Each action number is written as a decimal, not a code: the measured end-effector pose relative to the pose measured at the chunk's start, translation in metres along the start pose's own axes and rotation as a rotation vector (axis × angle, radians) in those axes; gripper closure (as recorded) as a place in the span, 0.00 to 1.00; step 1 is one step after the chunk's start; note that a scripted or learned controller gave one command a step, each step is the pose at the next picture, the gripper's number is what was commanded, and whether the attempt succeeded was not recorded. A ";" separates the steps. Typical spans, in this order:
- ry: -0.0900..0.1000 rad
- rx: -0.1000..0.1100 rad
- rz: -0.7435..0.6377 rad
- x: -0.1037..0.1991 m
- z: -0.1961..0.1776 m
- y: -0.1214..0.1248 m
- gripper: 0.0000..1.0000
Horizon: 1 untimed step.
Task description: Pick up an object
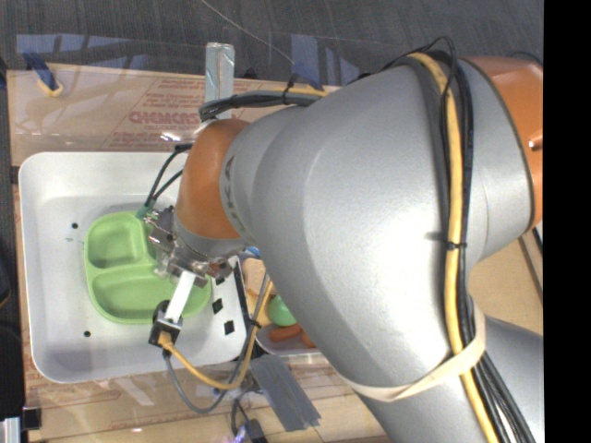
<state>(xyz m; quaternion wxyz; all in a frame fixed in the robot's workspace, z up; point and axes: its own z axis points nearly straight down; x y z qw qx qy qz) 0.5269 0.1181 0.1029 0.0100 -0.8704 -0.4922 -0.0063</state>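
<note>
Camera view, as seen from above the bench, had the white bin holding a green divided tray – two compartments, both bare as far as I could make out. The tray sat toward the bin's right half, with plain white floor to its left.

The gripper hung at the tray's right rim, just over its edge. It was tucked under the orange wrist band, and I could not tell whether it was open or closed, nor whether it had hold of anything.

The grey arm bulked across everything to the right of the tray and blocked most of what lay there. Beneath it, just right of the tray, a small green piece and an orange piece peeked out – too hidden to name.

Beyond the tray, on the far side, lay brown printed sheeting with a silvery upright thing on it.
</note>
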 end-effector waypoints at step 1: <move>-0.016 -0.013 0.120 -0.011 -0.095 -0.016 1.00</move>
